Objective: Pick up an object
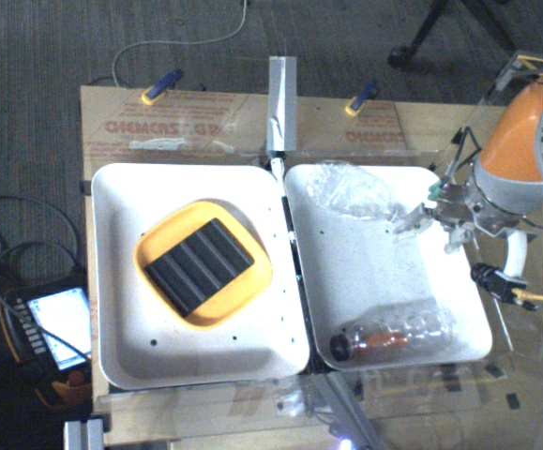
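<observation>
From above, the only writing to be seen is faded red lettering, printed upside down, on the brown cardboard sheet (205, 125) that lies under the far side of the bench; it sits in two patches, one behind each bin, and is too washed out to read with any certainty. No label can be made out on the things in the bins. The grey arm with its orange band (520, 143) comes in from the right and bends down over the right rim of the right-hand shallow white bin (482, 345), with the two-finger gripper (430, 216) low at that bin's far right part, pointing toward the left. Its tip meets the edge of a crumpled clear plastic bag (351, 190) that lies in the far part of the same bin; whether the fingers are apart or together cannot be told from this angle, nor whether they have any of the plastic between them. Near the front wall of that bin a clear plastic bottle with a dark cap and brownish contents (388, 336) lies on its side, well apart from the gripper. The left-hand shallow white bin (121, 195) holds a yellow rounded tray with a ribbed black insert (203, 262), lying flat and turned at a slant.
</observation>
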Controlling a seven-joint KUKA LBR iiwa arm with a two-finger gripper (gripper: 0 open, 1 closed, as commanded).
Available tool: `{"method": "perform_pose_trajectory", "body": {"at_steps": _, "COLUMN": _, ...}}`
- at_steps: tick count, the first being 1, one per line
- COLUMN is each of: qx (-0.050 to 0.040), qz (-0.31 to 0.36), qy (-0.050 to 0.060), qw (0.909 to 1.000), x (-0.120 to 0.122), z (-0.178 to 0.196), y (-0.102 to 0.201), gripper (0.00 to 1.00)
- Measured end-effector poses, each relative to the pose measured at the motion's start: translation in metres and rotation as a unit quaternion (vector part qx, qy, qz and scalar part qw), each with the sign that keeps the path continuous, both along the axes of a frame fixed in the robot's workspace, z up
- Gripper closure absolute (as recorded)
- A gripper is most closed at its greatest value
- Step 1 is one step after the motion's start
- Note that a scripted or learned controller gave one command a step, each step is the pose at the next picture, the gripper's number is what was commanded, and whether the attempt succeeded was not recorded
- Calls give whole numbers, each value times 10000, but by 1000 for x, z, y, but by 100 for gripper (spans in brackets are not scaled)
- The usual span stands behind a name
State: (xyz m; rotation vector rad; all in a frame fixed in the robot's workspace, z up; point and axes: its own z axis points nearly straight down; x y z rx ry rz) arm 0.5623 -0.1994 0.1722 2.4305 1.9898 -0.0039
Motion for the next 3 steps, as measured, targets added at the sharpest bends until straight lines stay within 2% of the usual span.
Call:
{"method": "perform_pose_trajectory", "body": {"at_steps": 1, "qx": -24, "qz": 383, "qy": -64, "qw": 9992, "x": 36, "z": -82, "y": 23, "gripper": 0}}
{"method": "perform_pose_trajectory", "body": {"at_steps": 2, "qx": -25, "qz": 390, "qy": -78, "qw": 9992, "x": 37, "z": -70, "y": 24, "gripper": 100}}
{"method": "perform_pose_trajectory", "body": {"at_steps": 3, "qx": -25, "qz": 390, "qy": -76, "qw": 9992, "x": 37, "z": -70, "y": 24, "gripper": 0}}
